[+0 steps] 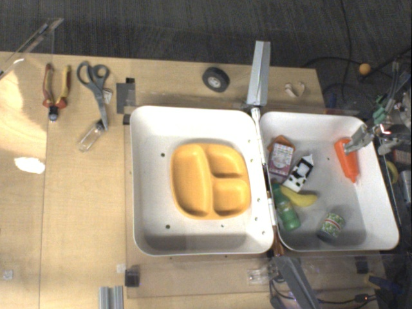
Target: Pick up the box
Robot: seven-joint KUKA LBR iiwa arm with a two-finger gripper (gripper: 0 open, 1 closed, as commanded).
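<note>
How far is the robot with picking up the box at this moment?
Nothing looks done yet. The box lies in the right bin beside a black-and-white carton. The gripper is at the bin's right edge near an orange carrot, apart from the box. Reaching, grasping and lifting remain.

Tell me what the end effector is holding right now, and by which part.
Nothing that can be seen. The end effector sits at the right bin's far right edge, beside the orange carrot. The box lies untouched across the bin.

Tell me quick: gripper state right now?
Gripper: cannot be told; it sits at the right bin's right edge, beside the orange carrot.
</note>
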